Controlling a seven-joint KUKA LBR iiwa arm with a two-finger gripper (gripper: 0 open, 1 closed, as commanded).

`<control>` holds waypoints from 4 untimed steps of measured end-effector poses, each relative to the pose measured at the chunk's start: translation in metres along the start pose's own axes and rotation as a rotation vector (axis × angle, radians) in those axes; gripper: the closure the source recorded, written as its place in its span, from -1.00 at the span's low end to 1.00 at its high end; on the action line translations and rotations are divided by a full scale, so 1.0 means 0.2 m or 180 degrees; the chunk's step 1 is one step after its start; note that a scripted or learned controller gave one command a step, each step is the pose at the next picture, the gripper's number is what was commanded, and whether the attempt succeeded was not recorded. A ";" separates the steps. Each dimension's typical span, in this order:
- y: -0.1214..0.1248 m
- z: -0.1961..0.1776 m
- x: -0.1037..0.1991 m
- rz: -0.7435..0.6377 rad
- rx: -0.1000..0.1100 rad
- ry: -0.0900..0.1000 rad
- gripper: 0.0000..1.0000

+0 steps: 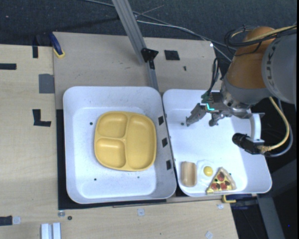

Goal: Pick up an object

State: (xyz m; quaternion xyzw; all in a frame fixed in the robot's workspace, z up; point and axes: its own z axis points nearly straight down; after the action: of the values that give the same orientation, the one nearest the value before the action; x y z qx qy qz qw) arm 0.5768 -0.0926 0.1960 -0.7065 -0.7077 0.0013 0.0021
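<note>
Near edge, R bin: small toy foods in a row along near wall of the shallow white right bin (189,101) – tan bread-slice block (188,174), white fried-egg toy w/ yellow yolk (208,171), pizza-slice toy w/ red dots (221,181) at near-right corner. Egg sits between the other two, close-packed; these look like the pick candidates.
Mid, L bin: yellow three-compartment plastic plate (125,140) lies flat, roughly centred in the shallow white left bin (74,133); nothing on it.
Mid-far, R bin: claw (203,118) hangs over bare floor of that bin, far half; fingers apart, splayed, nothing between them.
Gap: claw well apart from the toys, so no grasp yet; prob. needs to travel toward near wall.
Risk: toys hug the wall – tight finger room.
Far: wooden counter (89,59) behind bins.
</note>
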 end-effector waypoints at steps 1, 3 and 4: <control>0.00 -0.01 0.00 -0.0001 -0.0008 -0.0001 -1.00; 0.01 0.56 -0.02 0.0002 -0.0017 -0.0010 -1.00; 0.02 0.49 -0.02 -0.0001 -0.0033 -0.0012 1.00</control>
State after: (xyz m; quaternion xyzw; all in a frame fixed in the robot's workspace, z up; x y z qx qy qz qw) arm 0.5802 -0.0967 0.0978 -0.7064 -0.7078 -0.0010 -0.0029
